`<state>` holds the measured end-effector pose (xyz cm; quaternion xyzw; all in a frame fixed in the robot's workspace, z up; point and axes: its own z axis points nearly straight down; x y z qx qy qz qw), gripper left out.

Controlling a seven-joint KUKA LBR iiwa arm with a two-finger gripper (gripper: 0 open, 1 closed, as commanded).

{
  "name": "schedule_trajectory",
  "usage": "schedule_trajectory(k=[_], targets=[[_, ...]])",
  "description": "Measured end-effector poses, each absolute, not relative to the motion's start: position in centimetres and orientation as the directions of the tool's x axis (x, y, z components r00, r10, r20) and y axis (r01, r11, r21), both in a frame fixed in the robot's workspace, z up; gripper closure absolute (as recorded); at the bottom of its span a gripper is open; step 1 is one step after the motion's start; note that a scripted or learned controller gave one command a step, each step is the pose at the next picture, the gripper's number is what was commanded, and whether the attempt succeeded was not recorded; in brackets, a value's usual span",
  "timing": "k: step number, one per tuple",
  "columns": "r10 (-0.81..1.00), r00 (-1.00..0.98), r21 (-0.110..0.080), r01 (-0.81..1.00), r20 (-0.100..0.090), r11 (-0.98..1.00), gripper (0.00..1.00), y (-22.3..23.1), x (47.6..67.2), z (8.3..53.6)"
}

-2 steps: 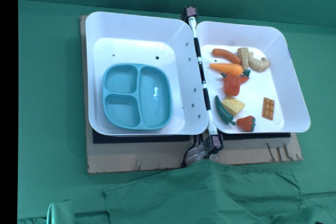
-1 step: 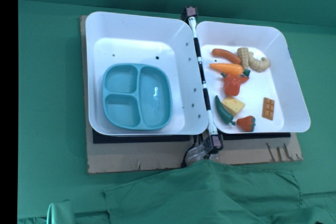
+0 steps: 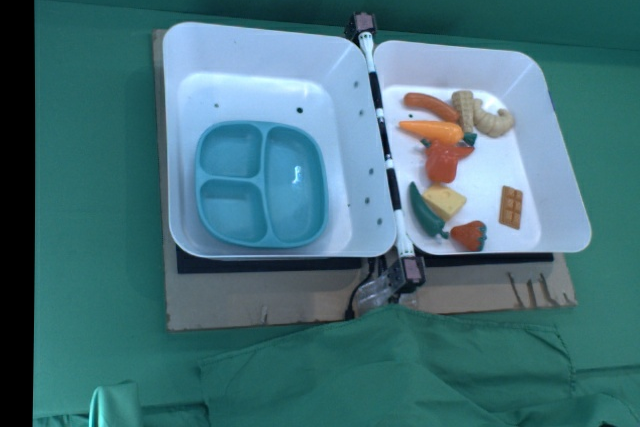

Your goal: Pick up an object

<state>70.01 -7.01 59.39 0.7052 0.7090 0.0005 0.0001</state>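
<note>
The things to pick from all lie in the right bin point(image 3: 560, 205), loose on its floor. Nearest its right wall, and apart from the rest, is a small brown chocolate bar point(image 3: 511, 207), flat, with its long axis running roughly from the bin's near edge toward its far edge. At the near edge a red strawberry point(image 3: 468, 235) sits just beside a yellow cheese wedge point(image 3: 445, 203), which touches a dark green pepper point(image 3: 423, 212) lying along the left wall. Toward the far edge the pieces crowd together: a red tomato-like piece point(image 3: 445, 162), an orange carrot point(image 3: 432, 129) and a reddish sausage point(image 3: 430, 105), both with long axes lying across the bin, and a knobbly tan piece point(image 3: 485, 115) near the far right corner.

Whether the gripper is released, clenched or grasping anything I cannot tell. As the arm reaches in from the right, every piece would lie to its left, with the chocolate bar the closest on that side. That piece looks like the cleanest target, since it has free floor all round, though it lies very flat; the clustered pieces risk a grasp that knocks a neighbour.

The left bin point(image 3: 190, 55) holds a teal divided plate point(image 3: 262, 183) near its near edge.
</note>
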Motion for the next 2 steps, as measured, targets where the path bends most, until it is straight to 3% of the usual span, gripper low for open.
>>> schedule_trajectory(k=[1,2], targets=[[1.000,0.002,0.004,1.000,-0.001,-0.002,0.00,-7.6,69.9,59.6],[1.000,0.009,-0.004,1.000,-0.002,-0.009,0.00,-14.4,69.9,51.9]])
